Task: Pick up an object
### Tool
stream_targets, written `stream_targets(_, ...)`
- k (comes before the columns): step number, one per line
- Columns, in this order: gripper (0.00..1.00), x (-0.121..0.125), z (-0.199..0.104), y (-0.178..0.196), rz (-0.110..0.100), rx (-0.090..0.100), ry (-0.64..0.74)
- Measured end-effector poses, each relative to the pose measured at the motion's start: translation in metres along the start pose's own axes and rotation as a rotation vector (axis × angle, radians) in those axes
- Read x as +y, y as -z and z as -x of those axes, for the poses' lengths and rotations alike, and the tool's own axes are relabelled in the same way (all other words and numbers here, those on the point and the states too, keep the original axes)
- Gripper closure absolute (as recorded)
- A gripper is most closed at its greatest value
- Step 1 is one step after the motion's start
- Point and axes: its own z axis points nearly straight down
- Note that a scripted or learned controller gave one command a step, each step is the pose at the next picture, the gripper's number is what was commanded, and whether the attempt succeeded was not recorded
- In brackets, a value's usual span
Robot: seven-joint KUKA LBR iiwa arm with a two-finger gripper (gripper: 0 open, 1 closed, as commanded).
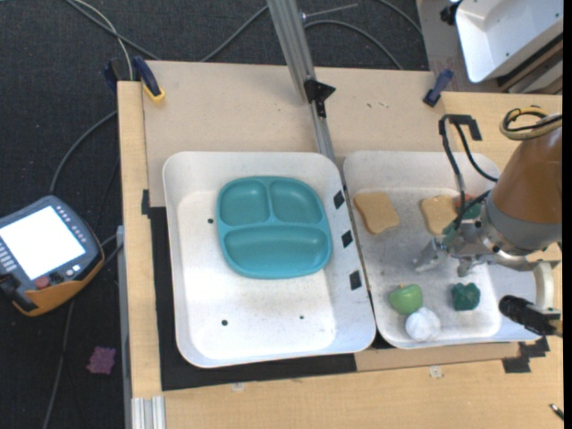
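Note:
The right bin (393, 172) holds a tan bread slice (376, 211), a second tan slice (438, 213) partly under the arm, a green apple-like piece (407, 297), a white ball (422, 324) and a dark green piece (465, 296). My gripper (440, 255) hangs low over the middle of this bin, just below the second slice and up-left of the dark green piece. Its grey fingers (425, 259) stand apart with nothing between them.
The left bin (192, 266) carries a teal divided plate (271, 225). A metal pole (299, 52) slants down to the gap between the bins. A handheld pendant (40, 253) lies on the floor at left. Cables run across the dark floor.

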Motion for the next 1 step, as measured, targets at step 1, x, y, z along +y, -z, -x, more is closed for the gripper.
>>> stream_targets(1,0.0,0.0014,-0.0003,-0.0431,0.007,-0.001,0.001)
